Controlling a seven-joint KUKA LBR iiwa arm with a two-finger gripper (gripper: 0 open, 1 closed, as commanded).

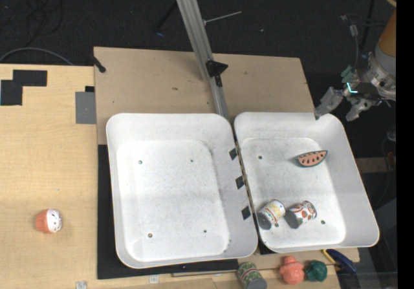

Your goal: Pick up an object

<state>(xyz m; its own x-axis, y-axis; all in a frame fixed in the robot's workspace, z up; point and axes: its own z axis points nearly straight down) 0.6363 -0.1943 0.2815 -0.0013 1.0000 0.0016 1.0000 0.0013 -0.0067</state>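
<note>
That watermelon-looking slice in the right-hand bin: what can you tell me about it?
The watermelon slice looks like a small toy wedge: orange-red flesh with dark seed specks and a thin green rind along its curved lower edge. It lies flat on the floor of the right bin, in the far half, toward the right wall, its long side slightly tilted. Nothing touches it; the two small cans sit apart, nearer the camera.

Arm entering from the right edge, orange band uppermost; tool (pixel 341 105) pointing lower-left, its two fingers (pixel 325 103) spread apart, nothing between them.
</note>
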